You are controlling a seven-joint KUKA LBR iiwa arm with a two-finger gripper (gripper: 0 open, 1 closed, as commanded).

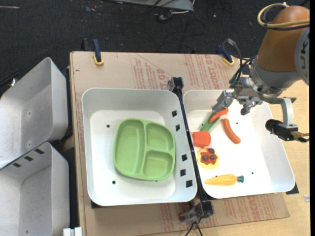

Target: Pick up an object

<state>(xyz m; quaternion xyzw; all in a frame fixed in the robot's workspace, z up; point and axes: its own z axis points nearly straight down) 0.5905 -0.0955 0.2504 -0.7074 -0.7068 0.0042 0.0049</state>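
A green divided plate point(144, 149) is lying in the left bin point(93, 107). In the right bin point(275, 181) toy foods are sitting — an orange block point(201, 138), a yellow piece point(208, 158), a corn cob point(222, 180), a carrot point(214, 118), a sausage point(231, 131). The gripper point(234, 102) is hovering over the carrot's upper end — its fingers spread apart, nothing between them.

Green tray point(144, 149), perhaps orange sausage point(231, 131)
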